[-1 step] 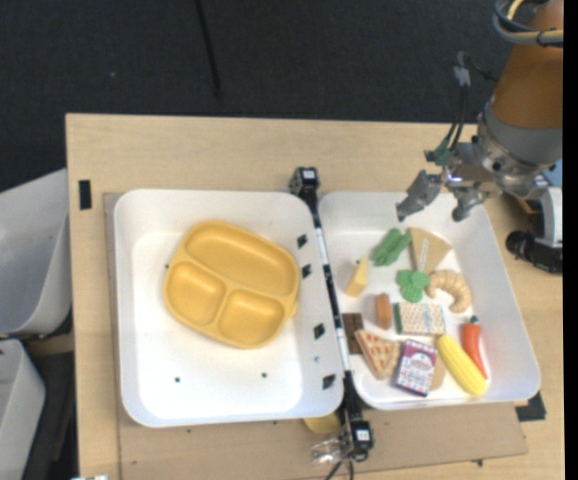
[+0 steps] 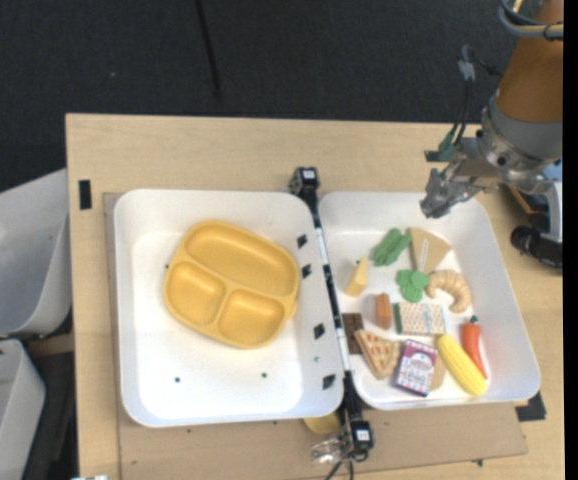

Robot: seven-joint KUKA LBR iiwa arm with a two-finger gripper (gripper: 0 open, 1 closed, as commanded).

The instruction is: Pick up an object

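Pale wood counter [image 2: 89,148] against a dark floor, two shallow white bins side by side on it. Task names no specific object; the candidates all sit in the right bin [image 2: 504,258], a tight cluster of small toy foods. Nearest the tool [image 2: 437,204] are a tan cheese-like wedge [image 2: 428,249] and a green leafy piece [image 2: 392,246], both just near-left of the tool tip, which hangs over the bin's far edge. So the likely move, as a judgement, is a short drop toward the near side and slightly left. The wedge's long axis runs roughly far to near. Past those: a second green piece [image 2: 412,284], a curved croissant [image 2: 452,288], a small pale yellow wedge [image 2: 356,278], a flat cracker [image 2: 422,318], a pizza slice [image 2: 377,351], a purple printed packet [image 2: 415,367], a glossy yellow corn or banana shape [image 2: 462,364] touching an orange-red carrot [image 2: 474,344]. Pieces look like hard plastic, smooth, mostly flat or low, crowded, so a neighbour could get nudged. Cannot tell the tool's state; the tip is dark and blurred. Left bin [image 2: 139,368] holds a yellow divided plate [image 2: 232,284], three compartments, matte plastic, well apart from the tool.
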